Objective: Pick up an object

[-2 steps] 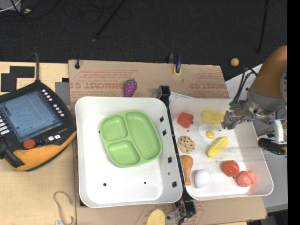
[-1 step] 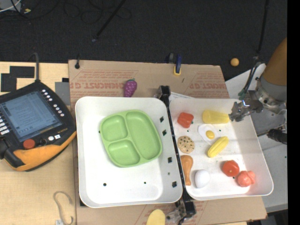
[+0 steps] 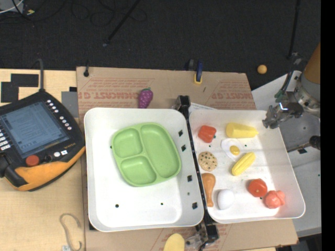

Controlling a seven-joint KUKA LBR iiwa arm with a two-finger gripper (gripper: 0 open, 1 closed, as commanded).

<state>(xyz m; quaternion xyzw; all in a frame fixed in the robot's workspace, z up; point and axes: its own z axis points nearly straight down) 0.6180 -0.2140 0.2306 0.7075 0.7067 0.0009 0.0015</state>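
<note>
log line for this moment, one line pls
phase: approach | gripper: above right bin top-right edge, holding nothing seen | right bin: toy foods untouched | left bin: green tray

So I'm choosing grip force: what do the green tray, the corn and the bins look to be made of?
Green tray: likely moulded plastic, matte, with smooth rounded compartments. Corn: probably toy plastic, uniform yellow with a slight sheen. Bins: seemingly hard white plastic, smooth walls with soft highlights.
</note>
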